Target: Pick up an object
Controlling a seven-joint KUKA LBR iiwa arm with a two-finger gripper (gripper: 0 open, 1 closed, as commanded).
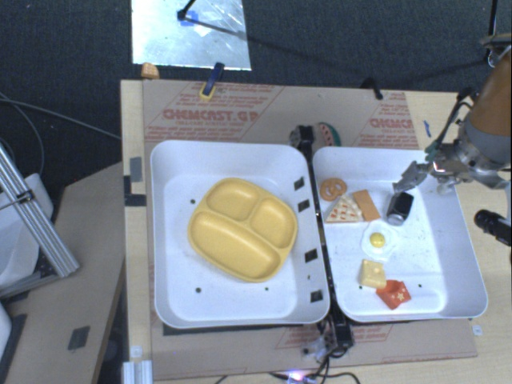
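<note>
Dark carpet surrounds the desk (264,106), which is covered with printed brown cardboard and carries two shallow white bins side by side.

Camera view: the left bin (172,214) holds a yellow divided tray (242,228), lying at a slant near its middle. The right bin (460,246) holds the small items. A round pretzel (333,188) lies near the bin's upper left, with a triangular pizza slice (344,210) just below it and a tan cracker (366,205) beside that slice, apparently touching it. A fried egg (378,241) lies lower down, then a cheese wedge (372,274) and a red piece (394,294) close beside it, near the front wall. A dark cylinder (399,206) lies to the right of the cracker, its long axis running from upper right to lower left.

The arm is seen reaching in from the right, and the gripper (410,178) is placed over the upper middle of the right bin. Whether the fingers are open or closed cannot be told; they are seen as one grey shape pointing down and to the left. Nothing is seen held between them.

The dark cylinder is judged the nearest thing: it lies just below the fingers and slightly toward the front of the bin, with its upper end closest to them. A short descent would be needed, and the grasp would best be set across the cylinder's long axis, since a grasp along it would be likely to slip. The food pieces lie further left and well apart from the fingers.
</note>
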